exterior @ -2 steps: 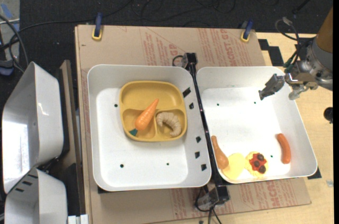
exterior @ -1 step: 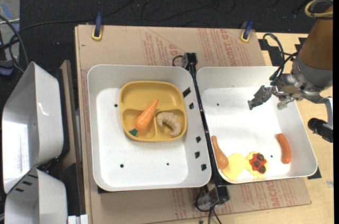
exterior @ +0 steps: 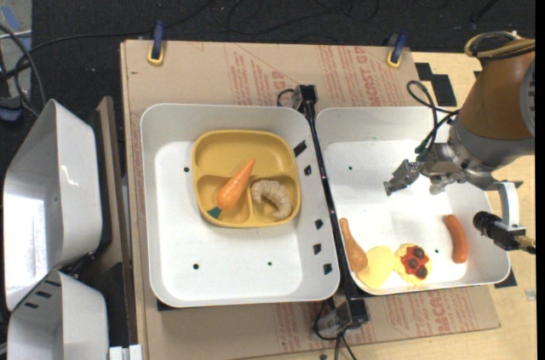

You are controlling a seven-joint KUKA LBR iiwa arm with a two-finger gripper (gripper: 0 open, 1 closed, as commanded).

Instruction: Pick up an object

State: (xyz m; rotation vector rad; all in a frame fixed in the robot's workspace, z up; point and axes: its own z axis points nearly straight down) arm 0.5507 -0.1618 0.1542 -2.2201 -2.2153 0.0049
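Observation:
My gripper [exterior: 419, 181] hangs over the middle of the right bin [exterior: 375, 122], its two dark fingers spread open with nothing between them. Below it on the bin floor lie an orange-brown drumstick [exterior: 352, 244], a pale yellow piece [exterior: 380, 265], a yellow piece topped with red and dark bits [exterior: 415, 261] and a red sausage [exterior: 457, 237]. In the left bin [exterior: 170, 256] a yellow divided plate [exterior: 247, 143] holds an orange carrot [exterior: 235, 184] and a pale shrimp [exterior: 275, 197].
The grey and orange arm [exterior: 498, 107] comes in from the right over the right bin's far corner. The rim between the two bins carries black clips [exterior: 308, 147]. White containers [exterior: 47, 180] stand left of the bench. Cables lie on the dark floor behind.

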